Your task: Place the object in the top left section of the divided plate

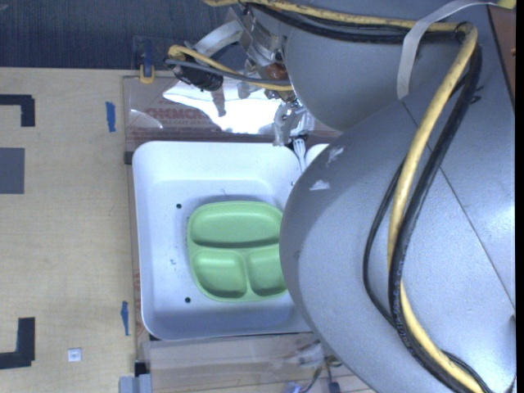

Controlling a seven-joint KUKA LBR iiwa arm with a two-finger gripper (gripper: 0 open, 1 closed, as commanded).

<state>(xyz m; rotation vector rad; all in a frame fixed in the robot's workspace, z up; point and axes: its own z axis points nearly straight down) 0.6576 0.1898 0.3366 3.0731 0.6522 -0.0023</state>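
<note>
A pale green divided plate [233, 248] lies in the white bin [155, 219] on the wooden worktop [65, 219]. The grey arm [393, 219] covers the plate's right part. The object to be placed cannot be made out.

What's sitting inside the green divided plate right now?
The visible sections of the green divided plate, the long one and the smaller ones below it, hold nothing. The plate's right edge is covered by the grey arm, so anything there can't be seen.

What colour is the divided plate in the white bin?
The divided plate is light green, seen in the camera view.
</note>
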